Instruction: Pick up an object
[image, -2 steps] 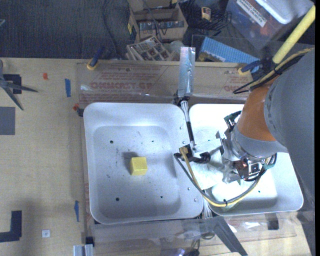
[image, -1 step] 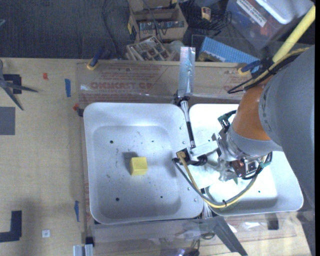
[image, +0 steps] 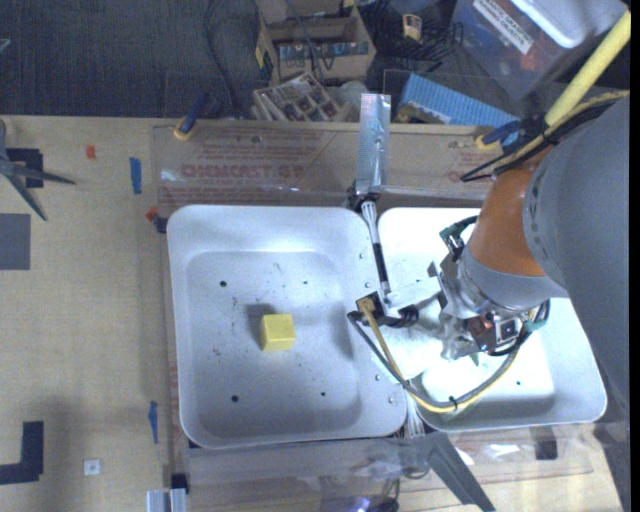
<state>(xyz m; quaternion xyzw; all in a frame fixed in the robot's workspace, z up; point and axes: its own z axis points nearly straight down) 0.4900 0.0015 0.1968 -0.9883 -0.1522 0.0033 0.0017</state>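
Note:
A small yellow block (image: 278, 332) lies near the middle of the left bin (image: 200, 240), alone on its white floor. The arm reaches in from the right, and its grey body and orange band hang over the right bin (image: 575, 400). My gripper (image: 462, 338) points down into the right bin, well to the right of the block, across the divider between the bins. Wrist hardware and cables hide the fingers.
A yellow and black cable (image: 400, 372) loops from the wrist across the divider between the bins. A cardboard wall (image: 250, 160) stands behind the bins. Clutter and boxes lie beyond the bench's far edge.

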